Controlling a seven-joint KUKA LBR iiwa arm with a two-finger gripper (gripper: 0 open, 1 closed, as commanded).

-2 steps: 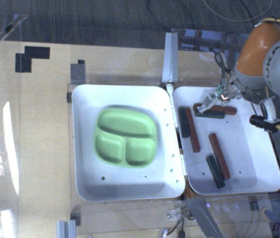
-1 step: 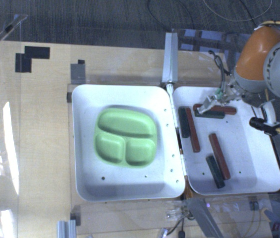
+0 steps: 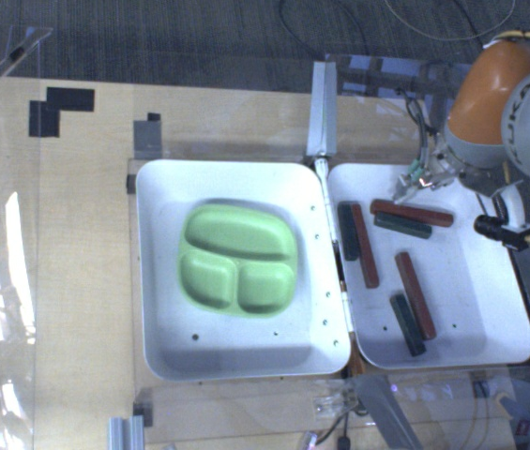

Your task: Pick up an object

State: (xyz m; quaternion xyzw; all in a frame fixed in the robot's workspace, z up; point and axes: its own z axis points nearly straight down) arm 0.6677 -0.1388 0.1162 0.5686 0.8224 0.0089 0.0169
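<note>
Evidently the left bin [image 3: 152, 251] is meant as a drop-off place: a green tray [image 3: 238, 259] with three compartments lies in its middle, flat and with its hollows facing up, so anything lowered from above would settle into one of them. The right bin [image 3: 490, 345] touches it along the shared wall and serves as the supply. Against that wall lie a dark green bar [image 3: 348, 230] and a dark red bar [image 3: 365, 246], side by side and nearly touching, which would leave a gripper little room between them. Nearer the front another red bar [image 3: 415, 294] and a green bar [image 3: 407, 323] lie close together at a slant. At the back a red bar [image 3: 412, 214] lies crosswise on a green one [image 3: 401, 225], touching it. The gripper [image 3: 422, 180] hangs just above that back pair's right half, at the bin's far edge; whether it is parted or closed I cannot tell, and nothing is seen held in it. My judgement is that the back red bar is the target, lying uppermost and free along its far side
</note>
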